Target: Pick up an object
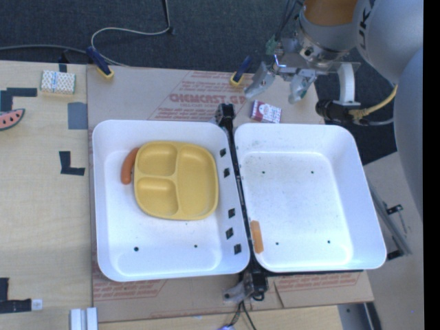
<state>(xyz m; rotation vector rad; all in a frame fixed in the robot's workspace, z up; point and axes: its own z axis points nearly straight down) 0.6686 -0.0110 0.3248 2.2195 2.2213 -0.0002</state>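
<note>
Left bin (110, 253): toy hot dog (127, 167) touching yellow divided plate (176, 180); likely light, rigid, smooth plastic, best pinched across its middle. Right bin (357, 205): second sausage (256, 237) against left wall. Gripper (280, 86) above far rim, fingers spread, holding nothing.

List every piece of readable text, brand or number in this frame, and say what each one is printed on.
"CHEMCAST": red print on the brown cardboard sheet under the bins, above the left bin; the smaller lines under it are too blurred to read.
Lettering on the grey arm near the orange band: cut off and angled, not readable.
Small red-and-white packet above the right bin: print too small to read.
</note>
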